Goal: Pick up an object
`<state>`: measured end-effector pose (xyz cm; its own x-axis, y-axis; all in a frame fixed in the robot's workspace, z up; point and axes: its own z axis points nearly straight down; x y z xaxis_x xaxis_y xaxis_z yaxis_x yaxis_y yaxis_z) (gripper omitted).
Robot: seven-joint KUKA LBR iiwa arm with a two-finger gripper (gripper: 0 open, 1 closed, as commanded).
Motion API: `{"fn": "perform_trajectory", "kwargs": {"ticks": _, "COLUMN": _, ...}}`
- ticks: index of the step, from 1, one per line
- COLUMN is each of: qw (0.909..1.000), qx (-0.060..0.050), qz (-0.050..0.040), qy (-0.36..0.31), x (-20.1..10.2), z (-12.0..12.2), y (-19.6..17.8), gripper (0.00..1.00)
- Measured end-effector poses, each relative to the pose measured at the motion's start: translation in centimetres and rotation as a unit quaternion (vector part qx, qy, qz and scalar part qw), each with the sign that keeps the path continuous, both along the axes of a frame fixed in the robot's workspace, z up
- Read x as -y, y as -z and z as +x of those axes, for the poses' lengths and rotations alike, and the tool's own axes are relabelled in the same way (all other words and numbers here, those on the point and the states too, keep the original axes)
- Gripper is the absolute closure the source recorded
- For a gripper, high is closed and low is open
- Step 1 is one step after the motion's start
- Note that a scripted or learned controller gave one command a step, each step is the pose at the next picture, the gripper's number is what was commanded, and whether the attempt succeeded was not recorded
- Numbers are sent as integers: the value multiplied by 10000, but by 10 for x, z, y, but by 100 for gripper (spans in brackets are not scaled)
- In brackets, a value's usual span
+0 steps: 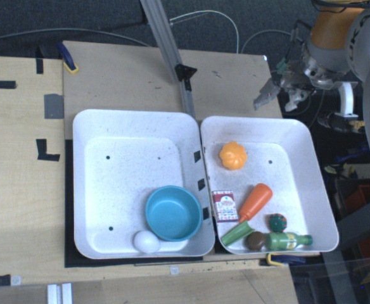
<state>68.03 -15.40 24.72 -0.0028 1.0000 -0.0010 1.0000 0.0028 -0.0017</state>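
So the right bin (312, 163) is my landmark here, since everything grabbable sits in or next to it. Starting at its near edge: a green bottle (287, 240) lies on its side along the near wall, long axis running left-right, cap end pointing toward the bin's right corner. Touching its left end is a small brown round thing (256, 240), and just behind the bottle there's a little dark green ball (277, 221). The carrot (249, 211) is the long one, lying on a diagonal, green end down at the bin's near left, orange tip pointing up and right toward the middle. Just left of it, against the bin's left wall, is a small red-and-white box (224, 206), lying flat. Further back in the bin, well apart from that pile, sits an orange fruit-like piece (232, 155). Over in the left bin (83, 170), next door, are a blue bowl (172, 212) and a white ball (146, 240), touching. The gripper (280, 94) hangs beyond the right bin's far right corner, outside it, well away from everything; whether the fingers are spread or closed, I honestly can't tell.
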Motion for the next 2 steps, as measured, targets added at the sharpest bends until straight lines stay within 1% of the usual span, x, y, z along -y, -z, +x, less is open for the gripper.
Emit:
{"fn": "perform_trajectory", "kwargs": {"ticks": 1, "qw": 10000, "qx": -1, "qz": -2, "qy": 1, "x": 0, "z": 0, "y": 0, "gripper": 0}}
{"fn": "perform_trajectory", "kwargs": {"ticks": 2, "qw": 10000, "qx": -17, "qz": 2, "qy": 2, "x": -5, "z": -1, "y": 45, "gripper": 0}}
